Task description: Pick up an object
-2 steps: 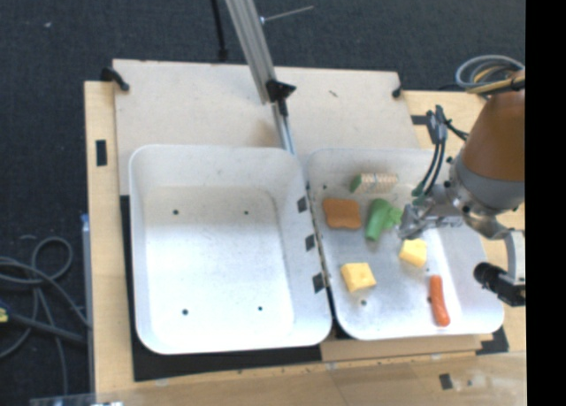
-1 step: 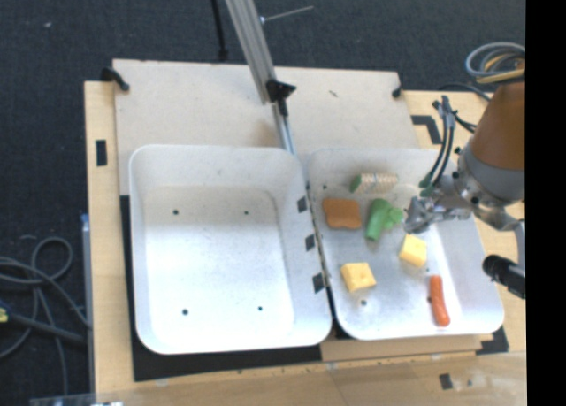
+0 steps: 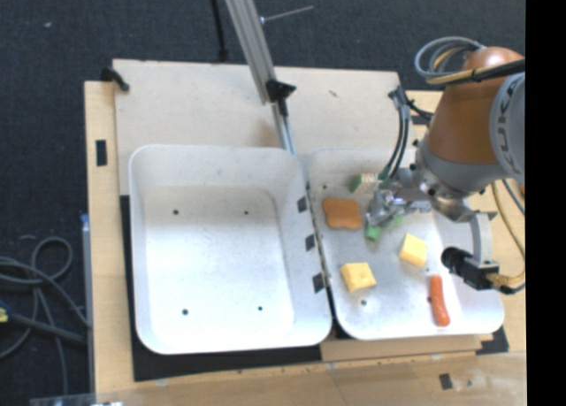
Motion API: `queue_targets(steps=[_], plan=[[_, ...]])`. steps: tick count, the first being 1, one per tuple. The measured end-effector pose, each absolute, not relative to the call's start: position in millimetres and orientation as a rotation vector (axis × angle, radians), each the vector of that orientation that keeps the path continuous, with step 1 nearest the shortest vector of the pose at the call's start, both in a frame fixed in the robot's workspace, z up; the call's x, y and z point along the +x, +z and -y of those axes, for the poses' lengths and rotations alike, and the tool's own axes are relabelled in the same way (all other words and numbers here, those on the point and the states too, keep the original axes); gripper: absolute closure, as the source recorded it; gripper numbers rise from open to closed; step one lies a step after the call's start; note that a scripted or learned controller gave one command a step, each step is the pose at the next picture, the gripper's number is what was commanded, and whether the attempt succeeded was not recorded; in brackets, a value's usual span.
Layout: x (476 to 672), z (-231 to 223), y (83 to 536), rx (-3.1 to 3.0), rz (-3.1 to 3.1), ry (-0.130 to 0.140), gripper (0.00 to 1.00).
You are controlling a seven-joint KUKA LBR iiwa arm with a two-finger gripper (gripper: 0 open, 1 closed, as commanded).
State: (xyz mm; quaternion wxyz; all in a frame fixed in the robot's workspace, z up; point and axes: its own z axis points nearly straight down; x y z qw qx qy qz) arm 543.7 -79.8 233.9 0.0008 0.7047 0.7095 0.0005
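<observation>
step: close on green piece [image 3: 373,233] | place: right bin [image 3: 478,316], just right of orange-brown block [image 3: 342,214] | gripper [image 3: 382,213]: grip state cannot tell | tip: descend straight, centre over the piece, avoid nudging block

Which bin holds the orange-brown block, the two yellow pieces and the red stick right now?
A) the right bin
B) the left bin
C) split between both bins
A: the orange-brown block, both yellow pieces and the red stick all lie in the right bin.
</observation>
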Motion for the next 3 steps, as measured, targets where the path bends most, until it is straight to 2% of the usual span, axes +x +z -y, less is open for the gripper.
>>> queue_targets(steps=[2,3], plan=[[587.8,-13.6,252.2,2.212,-2.229,0.005,1.0],[592.3,-60.0,247.4,2.214,-2.228,0.001,1.0]])
